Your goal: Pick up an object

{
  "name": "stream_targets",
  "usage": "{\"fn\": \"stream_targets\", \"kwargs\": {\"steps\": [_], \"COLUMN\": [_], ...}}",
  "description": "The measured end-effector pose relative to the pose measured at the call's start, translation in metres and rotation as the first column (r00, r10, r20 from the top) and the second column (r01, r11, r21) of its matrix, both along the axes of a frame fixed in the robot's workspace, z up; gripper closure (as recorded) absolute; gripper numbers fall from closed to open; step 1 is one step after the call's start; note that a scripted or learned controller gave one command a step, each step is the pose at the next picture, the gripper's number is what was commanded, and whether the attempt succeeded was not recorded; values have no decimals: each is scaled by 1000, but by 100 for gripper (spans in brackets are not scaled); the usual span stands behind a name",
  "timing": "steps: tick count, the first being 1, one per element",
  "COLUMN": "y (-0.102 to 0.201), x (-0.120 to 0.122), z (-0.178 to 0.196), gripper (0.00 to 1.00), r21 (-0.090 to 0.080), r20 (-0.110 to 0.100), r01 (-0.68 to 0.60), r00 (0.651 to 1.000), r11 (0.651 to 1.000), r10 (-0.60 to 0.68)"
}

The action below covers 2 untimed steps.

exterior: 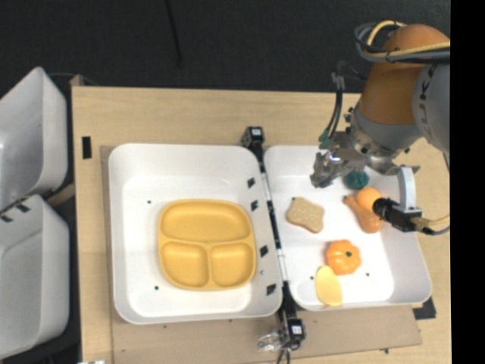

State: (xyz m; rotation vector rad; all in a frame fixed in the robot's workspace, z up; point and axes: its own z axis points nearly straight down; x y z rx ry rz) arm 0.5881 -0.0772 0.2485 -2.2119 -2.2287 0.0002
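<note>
Objects in right bin (402,279): four, plus one teal piece (356,179); jaws' state I cannot tell.

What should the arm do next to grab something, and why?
Probably lower straight down a little. The gripper sits at the back of the right bin, beside a teal piece and an orange toy, with nothing seen between its fingers. The cracker and the pumpkin lie nearer the front, farther away.

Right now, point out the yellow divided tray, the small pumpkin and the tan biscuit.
yellow divided tray (206,243): camera view, centre ridge between compartments.
small pumpkin (343,257): camera view, middle of its top.
tan biscuit (305,214): camera view, middle of its flat face.
</note>
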Motion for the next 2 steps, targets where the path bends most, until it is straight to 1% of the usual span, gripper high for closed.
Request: {"fn": "stream_targets", "kwargs": {"steps": [1,2], "y": [61,124], "x": [3,7], "z": [2,-4], "gripper": [100,100], "r21": [0,-1], "r20": [0,0], "r01": [-1,0], "r00": [1000,1000], "r11": [1000,1000], "r10": [1,0]}}
